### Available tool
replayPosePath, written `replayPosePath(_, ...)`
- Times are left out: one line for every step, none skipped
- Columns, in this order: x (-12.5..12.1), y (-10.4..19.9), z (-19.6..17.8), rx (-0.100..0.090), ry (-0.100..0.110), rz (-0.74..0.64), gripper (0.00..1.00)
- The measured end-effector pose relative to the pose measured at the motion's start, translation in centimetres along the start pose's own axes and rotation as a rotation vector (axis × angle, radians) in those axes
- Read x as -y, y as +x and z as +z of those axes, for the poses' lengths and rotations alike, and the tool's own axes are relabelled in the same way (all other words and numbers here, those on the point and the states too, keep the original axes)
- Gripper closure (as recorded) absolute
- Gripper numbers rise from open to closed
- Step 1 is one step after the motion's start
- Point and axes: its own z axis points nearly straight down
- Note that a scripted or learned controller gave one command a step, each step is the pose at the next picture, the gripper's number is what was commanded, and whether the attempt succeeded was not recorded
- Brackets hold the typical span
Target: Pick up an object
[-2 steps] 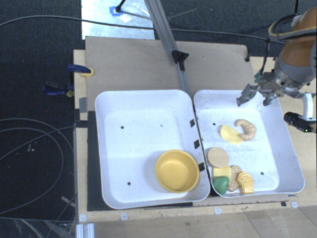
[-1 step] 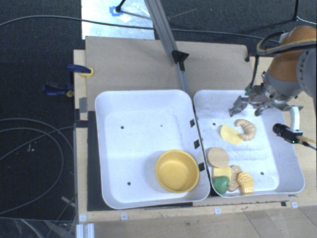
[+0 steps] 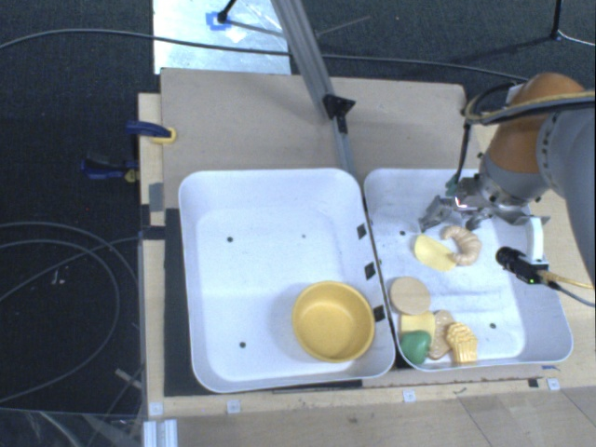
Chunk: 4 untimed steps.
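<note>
While my gripper (image 3: 453, 214) hangs over the curled shrimp (image 3: 463, 243), jaws spread and holding nothing, I'd centre it, drop straight, avoiding the yellow piece (image 3: 432, 252).

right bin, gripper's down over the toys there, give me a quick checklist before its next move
1. Gripper is above the right bin: ok.
2. A target lies close below it, the curled beige piece beside the yellow piece: ok.
3. Something held between its fingers: cannot tell, too small and blurred.
4. Those two targets are separate enough for a clean single grasp: not ok, they touch.
5. Front-corner cluster, tan disc and green piece, lies away from the gripper: ok.
6. Yellow bowl sits in the left bin, away from the arm: ok.
</note>
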Motion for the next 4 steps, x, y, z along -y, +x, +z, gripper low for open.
replayPosePath(-0.2,0.0,-1.4,0.001,-0.005,-0.001,1.00)
replayPosePath(-0.1,-0.9,-7.4,0.002,-0.008,0.002,1.00)
replayPosePath(0.0,-1.1,-11.9,0.001,-0.007,0.000,1.00)
replayPosePath(-0.1,-1.1,-16.0,0.001,-0.007,-0.003,1.00)
